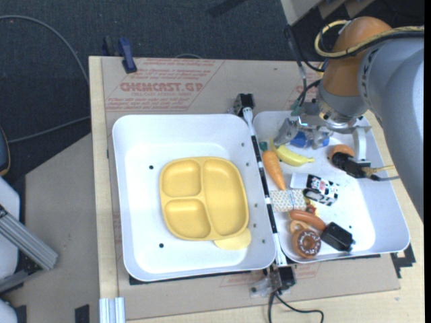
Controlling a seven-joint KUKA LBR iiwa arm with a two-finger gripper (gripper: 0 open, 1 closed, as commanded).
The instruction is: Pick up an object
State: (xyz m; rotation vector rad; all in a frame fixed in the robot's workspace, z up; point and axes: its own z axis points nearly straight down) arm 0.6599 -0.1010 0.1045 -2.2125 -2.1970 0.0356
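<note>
My gripper point(308, 130) hangs low over the far part of the right bin point(384, 214), under the grey wrist with its orange band. A small blue object point(300, 139) lies right beneath it, partly hidden by it. Just in front of the gripper lies a yellow banana point(294, 156). An orange carrot point(273, 169) lies along the bin's left wall. Whether the gripper touches the blue object cannot be told.
The right bin also holds a black-and-white patterned piece point(322, 189), a pale waffle square point(286, 199), a red sausage point(307, 217), a brown donut point(308, 241), a black block point(337, 237) and an orange piece point(340, 151). A yellow divided plate point(202, 198) lies in the left bin point(135, 147).
</note>
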